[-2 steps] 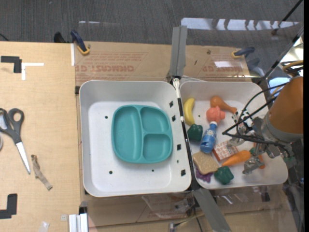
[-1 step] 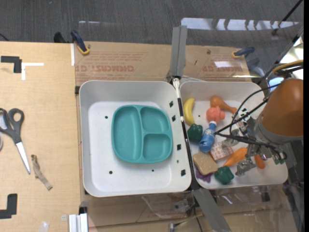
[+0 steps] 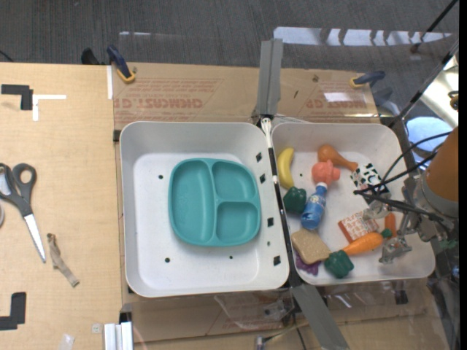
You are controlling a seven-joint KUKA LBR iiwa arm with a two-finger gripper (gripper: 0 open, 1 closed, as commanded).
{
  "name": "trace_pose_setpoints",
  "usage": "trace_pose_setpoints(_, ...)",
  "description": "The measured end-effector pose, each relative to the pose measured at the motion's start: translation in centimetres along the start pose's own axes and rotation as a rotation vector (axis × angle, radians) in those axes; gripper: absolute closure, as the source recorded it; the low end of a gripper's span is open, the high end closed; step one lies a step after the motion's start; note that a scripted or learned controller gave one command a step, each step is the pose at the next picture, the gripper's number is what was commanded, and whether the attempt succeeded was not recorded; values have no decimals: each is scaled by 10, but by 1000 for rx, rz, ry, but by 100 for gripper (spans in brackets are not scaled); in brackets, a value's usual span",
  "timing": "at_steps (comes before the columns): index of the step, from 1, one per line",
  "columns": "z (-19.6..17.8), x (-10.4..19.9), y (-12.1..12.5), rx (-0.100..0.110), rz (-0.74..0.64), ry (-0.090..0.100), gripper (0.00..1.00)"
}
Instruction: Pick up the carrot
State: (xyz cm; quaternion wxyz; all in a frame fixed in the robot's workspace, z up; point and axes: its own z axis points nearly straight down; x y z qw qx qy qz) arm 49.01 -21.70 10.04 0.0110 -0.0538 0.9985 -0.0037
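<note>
Camera view has the gripper (image 3: 390,233) down low at the right end of the right bin (image 3: 343,131), right by the carrot (image 3: 363,243). The carrot lies on the bin floor near the front right, orange tip pointing toward the gripper, green top end next to a green pepper (image 3: 338,264). Honestly I can't tell how the jaws stand, it's all metal bits and cables (image 3: 408,170) in there, and nothing shows the carrot between them. So my read: the approach is pretty much done, the grab and the lift are both left.

Counting stuff: 2 white bins. The left bin (image 3: 139,217) has 1 teal divided plate (image 3: 215,202). The right one has 1 carrot, 1 banana (image 3: 284,168), 1 blue bottle (image 3: 315,205), 1 slice of bread (image 3: 310,248), 2 green peppers (the other one (image 3: 295,200) sits by the banana), 1 orange-pink toy (image 3: 330,164) that I can't name, 1 red-and-white packet (image 3: 356,226) and 1 black-and-white thing (image 3: 367,175). Off on the bench (image 3: 66,144), 1 pair of scissors (image 3: 23,199).
</note>
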Motion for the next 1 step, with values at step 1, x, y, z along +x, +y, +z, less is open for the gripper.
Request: trace_pose_setpoints(1, 1, -14, 26, 1, 287, 4, 0)
